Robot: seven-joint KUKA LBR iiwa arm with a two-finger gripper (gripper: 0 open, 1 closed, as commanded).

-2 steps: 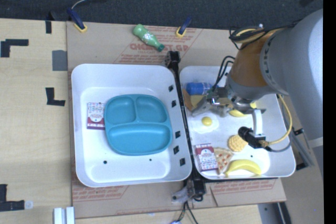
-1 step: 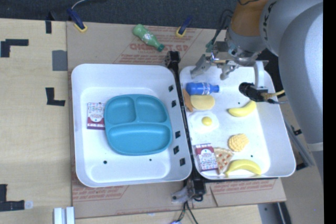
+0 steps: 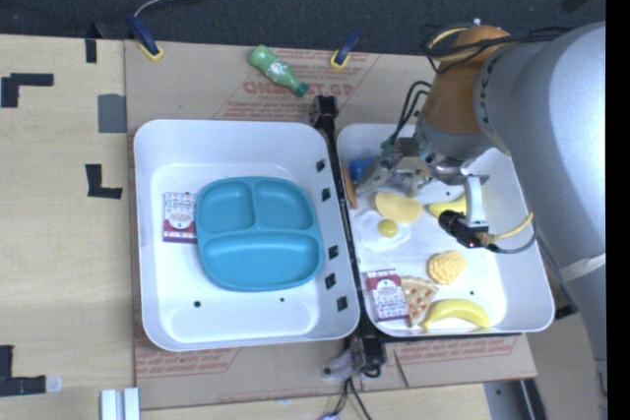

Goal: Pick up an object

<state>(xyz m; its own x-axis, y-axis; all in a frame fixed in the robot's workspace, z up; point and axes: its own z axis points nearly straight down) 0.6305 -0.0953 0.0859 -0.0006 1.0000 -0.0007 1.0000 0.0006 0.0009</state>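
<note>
My gripper point(image 3: 402, 172) reaches down into the back left of the right bin point(image 3: 522, 256), hanging from the orange-banded wrist point(image 3: 455, 98). Just below it lies a pale yellow rounded toy point(image 3: 397, 206), with a fried egg toy point(image 3: 385, 229) in front of that. A blue item point(image 3: 361, 170) sits to the gripper's left by the bin wall, partly hidden. Toward the front are a corn cob point(image 3: 447, 267), a banana point(image 3: 455, 313), a pizza slice point(image 3: 418, 295) and a small red and white box point(image 3: 386, 296).
The left bin point(image 3: 157, 152) holds a blue divided plate point(image 3: 261, 233) and a small red and white box point(image 3: 179, 215). A green bottle point(image 3: 279, 71) lies on the cardboard behind the bins. The grey arm point(image 3: 561, 143) covers the right bin's right side.
</note>
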